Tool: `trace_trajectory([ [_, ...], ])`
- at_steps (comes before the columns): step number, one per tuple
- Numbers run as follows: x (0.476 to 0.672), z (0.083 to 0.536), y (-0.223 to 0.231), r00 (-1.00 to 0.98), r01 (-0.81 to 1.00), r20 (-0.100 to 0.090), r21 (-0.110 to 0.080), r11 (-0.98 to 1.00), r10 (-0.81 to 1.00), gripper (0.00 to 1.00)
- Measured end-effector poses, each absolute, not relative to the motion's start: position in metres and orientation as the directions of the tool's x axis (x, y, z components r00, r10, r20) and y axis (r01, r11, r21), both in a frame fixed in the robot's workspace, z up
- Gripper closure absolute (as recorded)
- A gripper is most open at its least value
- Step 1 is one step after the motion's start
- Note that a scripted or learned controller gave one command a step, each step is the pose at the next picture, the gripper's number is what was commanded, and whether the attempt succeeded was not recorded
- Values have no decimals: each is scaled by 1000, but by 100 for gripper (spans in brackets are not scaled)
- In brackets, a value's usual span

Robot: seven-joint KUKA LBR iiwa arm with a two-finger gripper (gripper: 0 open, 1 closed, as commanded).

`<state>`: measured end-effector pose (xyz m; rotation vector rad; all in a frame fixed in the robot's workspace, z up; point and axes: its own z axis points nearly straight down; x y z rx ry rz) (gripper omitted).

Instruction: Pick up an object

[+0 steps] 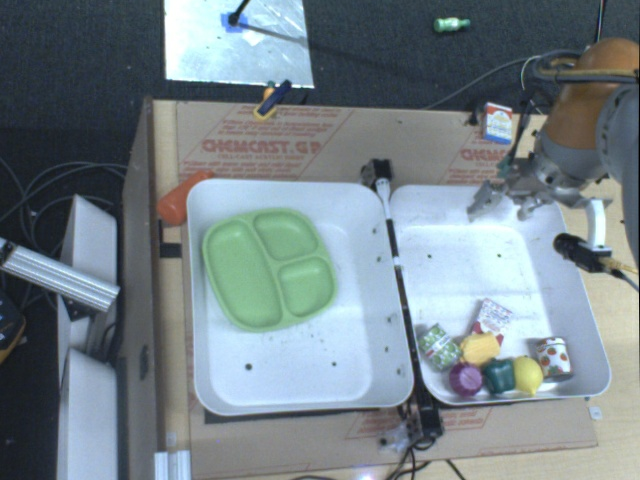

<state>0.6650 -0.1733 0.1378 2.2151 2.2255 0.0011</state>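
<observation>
The end effector [505,200] hangs over the far rim of the right shallow white plastic bin [480,268], its two grey fingers spread apart with nothing between them. Well below it, toward the camera, a cluster of small toys lies in that bin's near corner: a yellow lumpy piece [481,348], a magenta round cup [466,378], a green block [499,375]. Far to its left, a green divided plastic plate [268,268] rests in the left white bin [230,388].

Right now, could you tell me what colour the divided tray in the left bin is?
Light green tray, clearest in the camera view.
</observation>
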Motion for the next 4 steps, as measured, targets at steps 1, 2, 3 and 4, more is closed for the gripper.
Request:
trace_trajectory([
  [1, 669, 112, -155, -5, 1000, 0, 2, 5, 1000, 0],
  [2, 669, 85, -142, -5, 1000, 0, 1, 5, 1000, 0],
  [3, 669, 85, -133, -5, 1000, -1, 1, 5, 1000, 0],
  [4, 669, 85, -115, -6, 1000, -1, 1, 6, 1000, 0],
])
